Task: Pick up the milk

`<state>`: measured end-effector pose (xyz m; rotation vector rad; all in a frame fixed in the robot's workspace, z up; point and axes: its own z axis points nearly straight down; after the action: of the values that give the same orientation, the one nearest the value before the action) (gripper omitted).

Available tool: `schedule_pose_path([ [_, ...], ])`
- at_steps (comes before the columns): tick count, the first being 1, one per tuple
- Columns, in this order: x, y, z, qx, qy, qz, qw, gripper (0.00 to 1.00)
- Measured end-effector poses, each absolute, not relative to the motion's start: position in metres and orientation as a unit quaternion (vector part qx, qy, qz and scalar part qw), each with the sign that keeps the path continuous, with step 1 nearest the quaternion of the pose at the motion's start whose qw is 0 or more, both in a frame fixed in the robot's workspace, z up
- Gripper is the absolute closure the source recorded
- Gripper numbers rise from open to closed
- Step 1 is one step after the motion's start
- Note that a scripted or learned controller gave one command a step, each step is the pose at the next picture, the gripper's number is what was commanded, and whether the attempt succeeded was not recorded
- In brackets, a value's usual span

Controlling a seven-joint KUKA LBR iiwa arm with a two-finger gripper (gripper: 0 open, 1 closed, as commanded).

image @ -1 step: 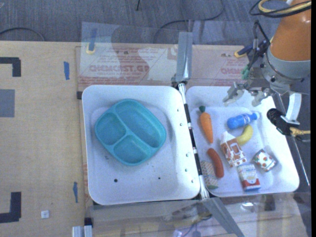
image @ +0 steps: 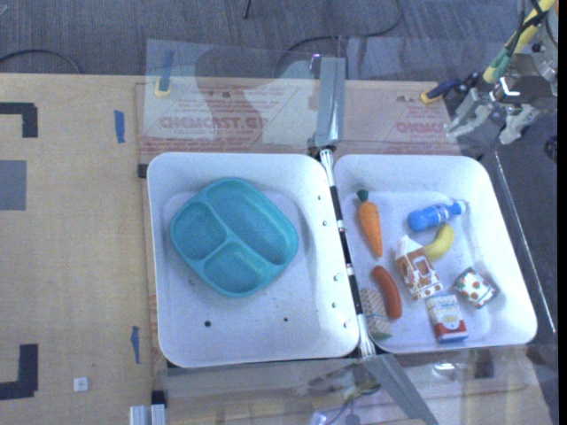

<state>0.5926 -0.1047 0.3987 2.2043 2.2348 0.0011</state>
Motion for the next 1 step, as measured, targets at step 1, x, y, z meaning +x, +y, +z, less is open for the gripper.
schedule_pose_path([
  [1, 0.6085, -0.1328, 0.4363, 0.669, 0.743, 0.0006, 0.003, 0.00],
])
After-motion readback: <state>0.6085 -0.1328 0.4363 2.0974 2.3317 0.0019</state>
